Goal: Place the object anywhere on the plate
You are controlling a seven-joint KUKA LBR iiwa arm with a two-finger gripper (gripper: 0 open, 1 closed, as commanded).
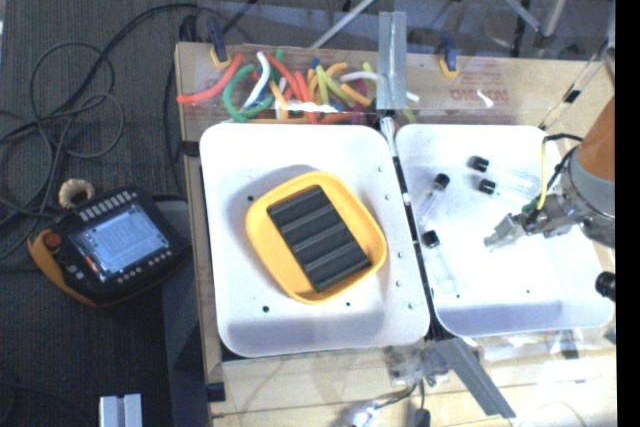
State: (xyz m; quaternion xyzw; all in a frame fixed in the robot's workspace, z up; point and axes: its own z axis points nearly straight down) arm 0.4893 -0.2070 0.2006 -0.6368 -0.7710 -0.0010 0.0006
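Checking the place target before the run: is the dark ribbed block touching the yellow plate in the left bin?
Touching. The camera view shows the dark ribbed block lying flat on the yellow plate, inside its rim.

bins (300, 330): smooth white plastic, slightly glossy
plate (268, 225): yellow plastic, matt
ribbed insert (318, 237) on plate: dark, matt, ridged
vials (437, 191) right of plate: clear plastic, black caps
surface (500, 73): pale wood

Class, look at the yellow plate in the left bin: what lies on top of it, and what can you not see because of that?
A dark ribbed rectangular block lies on the yellow plate, covering its middle. The rim shows all round; the plate's centre beneath the block is hidden.
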